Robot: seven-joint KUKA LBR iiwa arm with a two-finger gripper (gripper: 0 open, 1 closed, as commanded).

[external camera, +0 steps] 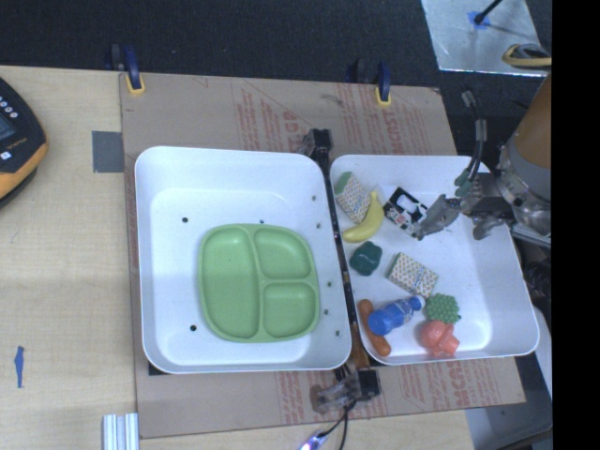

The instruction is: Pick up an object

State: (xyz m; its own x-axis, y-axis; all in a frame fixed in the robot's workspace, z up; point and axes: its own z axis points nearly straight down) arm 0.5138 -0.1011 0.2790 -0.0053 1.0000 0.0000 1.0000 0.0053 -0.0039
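Faint red printing on the brown cardboard sheet point(281, 111) under the two bins, running in repeated lines along its far strip, its right part and its near edge; too washed out and small to read. Small pale buttons or marks on the black-and-yellow device point(14, 143) at the far left of the bench, not legible. Black-and-white pattern on the small packet point(403, 207) in the right bin, no readable words.
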